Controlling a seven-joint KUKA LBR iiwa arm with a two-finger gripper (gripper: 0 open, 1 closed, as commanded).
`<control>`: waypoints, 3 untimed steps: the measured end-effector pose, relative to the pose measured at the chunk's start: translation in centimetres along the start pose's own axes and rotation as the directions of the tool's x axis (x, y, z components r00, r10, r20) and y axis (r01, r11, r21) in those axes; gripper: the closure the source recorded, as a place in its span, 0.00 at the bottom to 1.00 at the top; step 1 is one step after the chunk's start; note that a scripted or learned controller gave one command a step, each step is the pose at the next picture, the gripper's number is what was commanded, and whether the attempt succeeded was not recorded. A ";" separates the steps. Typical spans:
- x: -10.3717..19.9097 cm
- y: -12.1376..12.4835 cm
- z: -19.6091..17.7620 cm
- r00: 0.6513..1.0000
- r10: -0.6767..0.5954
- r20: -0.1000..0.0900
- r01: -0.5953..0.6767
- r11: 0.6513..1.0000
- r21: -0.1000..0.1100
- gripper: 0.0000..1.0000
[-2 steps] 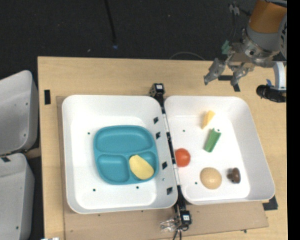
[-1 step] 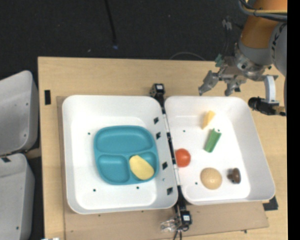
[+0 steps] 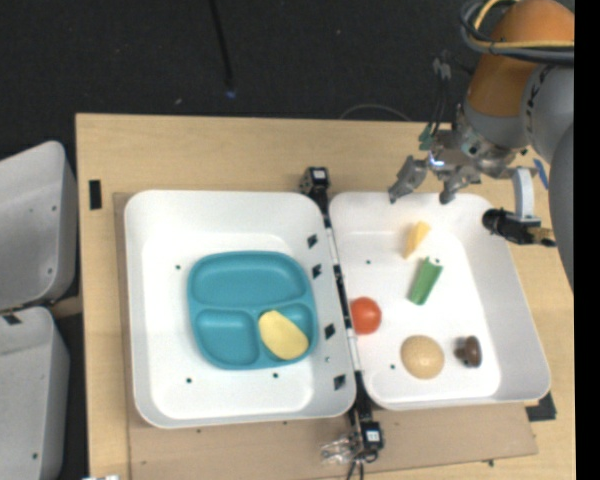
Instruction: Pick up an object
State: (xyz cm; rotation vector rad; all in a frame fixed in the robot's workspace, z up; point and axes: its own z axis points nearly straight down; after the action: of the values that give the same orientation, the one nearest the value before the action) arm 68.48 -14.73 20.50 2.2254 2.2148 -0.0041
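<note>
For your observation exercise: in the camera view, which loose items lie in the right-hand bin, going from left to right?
Red tomato → small yellow piece → green item → dark brown item. The tan ball is left out, since it overlaps the green item's span.

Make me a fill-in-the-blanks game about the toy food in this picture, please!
1. The yellow potato lies in the ____ tray.
2. The tomato is colored ____.
3. The green cucumber lies in the ____ bin.
4. The tool is over the right bin's ____ edge.

Missing words: blue; red; right; far
</note>
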 end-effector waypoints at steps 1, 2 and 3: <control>-0.9 0.1 5.9 1.000 0.000 0.000 0.000 1.000 0.002 0.00; -1.0 0.2 4.3 1.000 -0.001 0.002 0.001 1.000 -0.006 1.00; -2.0 0.1 -0.8 1.000 0.001 -0.002 -0.001 1.000 -0.007 1.00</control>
State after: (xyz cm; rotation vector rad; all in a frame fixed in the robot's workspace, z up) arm 68.58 -16.76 21.27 2.2236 2.2114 0.0055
